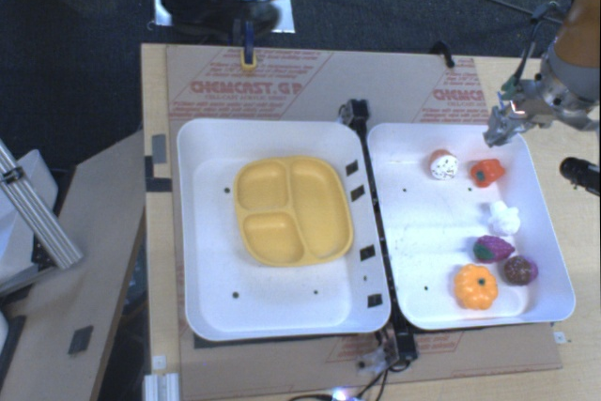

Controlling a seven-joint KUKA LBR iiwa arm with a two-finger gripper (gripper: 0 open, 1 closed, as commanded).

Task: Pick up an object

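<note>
My claw [498,131] hangs over the far right rim of the right bin [413,296]; whether it is wide or narrow I cannot tell, and I see nothing in it. Just below it lie a red toy [486,172] and a speckled white ball [443,166]. Nearer sit a white lump [504,218], a purple toy [492,249], a dark ball [518,270] and an orange pumpkin [475,286]. The left bin [202,296] holds a yellow tray [286,209].

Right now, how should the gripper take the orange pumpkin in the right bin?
Grip the orange pumpkin across its round middle, coming straight down from above. It sits upright with its stem up, and the purple toy and brown ball crowd its far and right sides.
</note>
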